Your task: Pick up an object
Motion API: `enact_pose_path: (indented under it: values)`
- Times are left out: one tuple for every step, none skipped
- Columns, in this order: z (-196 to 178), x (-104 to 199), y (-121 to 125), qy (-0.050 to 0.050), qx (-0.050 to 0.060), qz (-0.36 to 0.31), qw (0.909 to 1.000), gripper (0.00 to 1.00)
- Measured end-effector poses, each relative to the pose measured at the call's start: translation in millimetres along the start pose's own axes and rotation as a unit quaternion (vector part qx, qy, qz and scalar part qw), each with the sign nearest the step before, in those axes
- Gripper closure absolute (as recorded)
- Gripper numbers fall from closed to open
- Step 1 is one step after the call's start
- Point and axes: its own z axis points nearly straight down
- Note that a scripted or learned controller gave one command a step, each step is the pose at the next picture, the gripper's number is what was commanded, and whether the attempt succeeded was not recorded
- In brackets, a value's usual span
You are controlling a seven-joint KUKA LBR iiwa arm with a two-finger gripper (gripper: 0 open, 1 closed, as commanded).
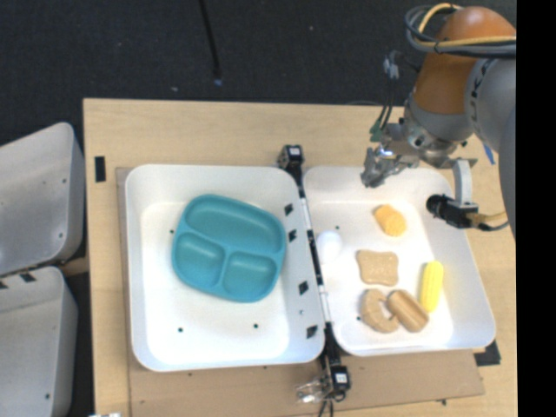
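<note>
The food pieces lie in the right bin [469, 320], all toward its near and middle part. An orange piece [391, 221], rounded and smooth, sits farthest back of them, apart from the rest. Just nearer the camera is a slice of toast [377, 268], tan and lying flat. In front of that, a pale curved pastry [376, 311] touches a brown sausage-shaped roll [407, 310] on its right side, and a yellow ear of corn [431, 285] lies lengthwise just beside the roll, toward the bin's right wall. A small white round thing [329, 244] rests near the bin's left wall, hard to make out against the white floor. None of these pieces is lifted or touched by the arm. The gripper [375, 174] hangs over the back left corner of the right bin, well apart from the orange piece and the others; its dark tip is small and seen from above, so whether it is wide or narrow cannot be told, and nothing shows in it. Above it the grey arm [486, 85] with its orange band [452, 68] comes in from the right. The left bin [152, 341] holds a teal plate [229, 248] with three compartments, lying flat near its middle. Both bins sit side by side on a light wooden bench [104, 129], joined by a row of black clips [306, 259] along their shared edge.
</note>
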Motion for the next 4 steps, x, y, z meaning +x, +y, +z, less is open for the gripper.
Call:
enact_pose_path:
  values:
    - [-37.3, -1.7, 1.4, 0.0, 0.001, -0.002, 1.0, 1.0]
    - [-26.8, 33.3, -28.2, 0.0, 0.004, -0.004, 1.0, 1.0]
    - [-36.8, 80.3, -56.2, 0.002, 0.004, -0.006, 1.0, 1.0]
    - [-22.2, 123.3, -86.0, 0.002, 0.005, -0.006, 1.0, 1.0]
